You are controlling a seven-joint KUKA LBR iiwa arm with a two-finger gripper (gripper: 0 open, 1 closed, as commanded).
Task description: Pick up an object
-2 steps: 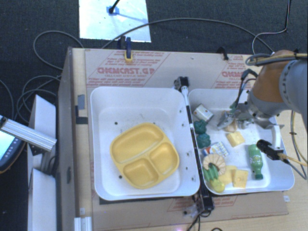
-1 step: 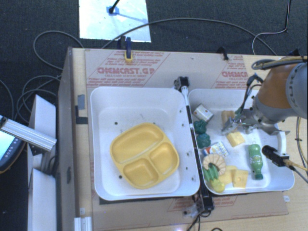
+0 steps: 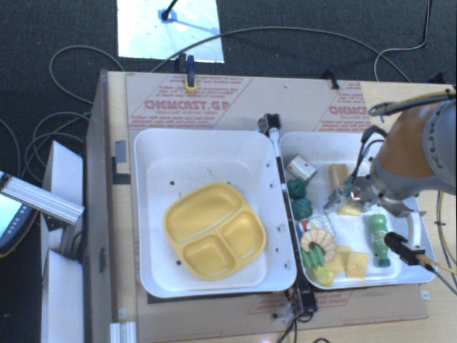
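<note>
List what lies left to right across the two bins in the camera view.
Left bin → yellow tray → right bin → teal toy → corn toy → pincer → green bottle.
</note>
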